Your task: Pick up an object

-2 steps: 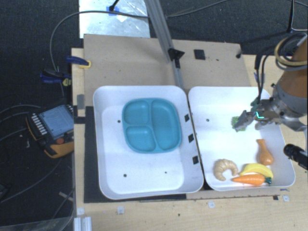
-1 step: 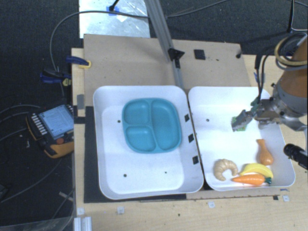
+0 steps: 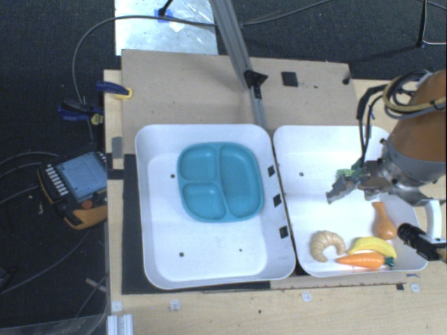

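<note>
Orange carrot (image 3: 362, 260) (green-tipped) touching yellow banana (image 3: 374, 246), beside tan croissant (image 3: 327, 243).

We see two white bins. The left bin (image 3: 160, 257) holds a blue plate (image 3: 221, 181). In the right bin (image 3: 307, 159), the gripper (image 3: 340, 187) hangs above a croissant (image 3: 327, 243), banana (image 3: 374, 246) and carrot (image 3: 362, 260).
</note>
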